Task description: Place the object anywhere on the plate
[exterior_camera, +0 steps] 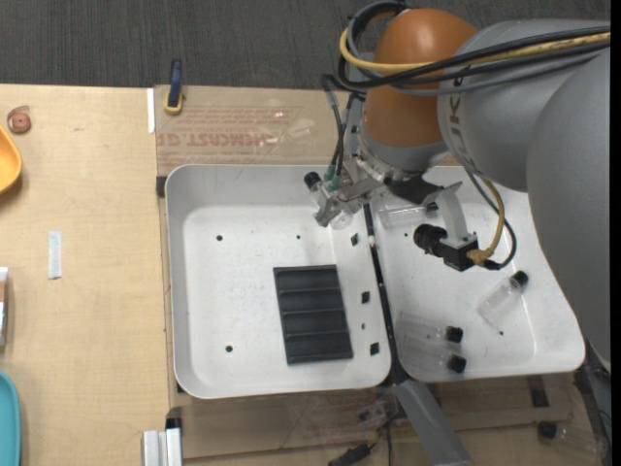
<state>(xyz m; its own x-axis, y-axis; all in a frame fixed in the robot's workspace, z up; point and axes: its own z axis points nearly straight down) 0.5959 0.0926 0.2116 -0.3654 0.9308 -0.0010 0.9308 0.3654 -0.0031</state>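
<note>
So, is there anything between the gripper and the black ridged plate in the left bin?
Nothing visible stands in the way. The gripper hangs over the upper right corner of the left bin, the black ridged plate lies lower down, and only bare white floor separates them.

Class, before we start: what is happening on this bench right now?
A grey robot arm with an orange band reaches in from the right, its gripper hovering over the far edge of the left white bin, near the divider. A black ribbed rectangular plate lies flat in that bin, untouched. Small clear pieces with black caps sit in the right white bin. I cannot tell whether the gripper holds anything.
</note>
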